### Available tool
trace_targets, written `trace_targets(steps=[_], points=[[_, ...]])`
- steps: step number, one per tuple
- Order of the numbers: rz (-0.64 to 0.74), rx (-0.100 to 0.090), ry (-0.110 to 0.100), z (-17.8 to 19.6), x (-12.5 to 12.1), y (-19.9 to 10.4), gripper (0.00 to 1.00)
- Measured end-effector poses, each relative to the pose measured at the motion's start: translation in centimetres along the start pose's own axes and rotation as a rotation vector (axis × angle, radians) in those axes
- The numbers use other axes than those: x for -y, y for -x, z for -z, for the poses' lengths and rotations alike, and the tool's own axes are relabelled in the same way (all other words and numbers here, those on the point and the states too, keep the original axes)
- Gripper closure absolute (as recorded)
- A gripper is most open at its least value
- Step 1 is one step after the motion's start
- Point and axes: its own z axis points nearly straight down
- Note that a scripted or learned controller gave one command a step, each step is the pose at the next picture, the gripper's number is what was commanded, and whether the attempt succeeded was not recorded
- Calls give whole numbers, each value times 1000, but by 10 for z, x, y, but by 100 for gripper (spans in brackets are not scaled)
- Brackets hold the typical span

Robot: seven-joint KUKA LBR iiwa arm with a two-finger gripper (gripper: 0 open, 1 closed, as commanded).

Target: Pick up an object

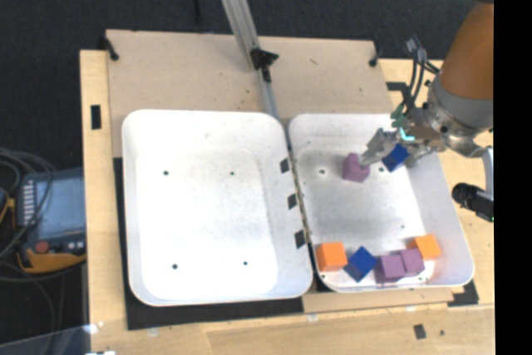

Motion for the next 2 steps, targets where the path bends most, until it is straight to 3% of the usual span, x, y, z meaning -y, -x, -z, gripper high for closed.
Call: trace_targets(steps=[1, 2], points=[[-2, 1, 5, 2, -1, 0, 0], [-4, 2, -2, -59, -4, 5, 0]])
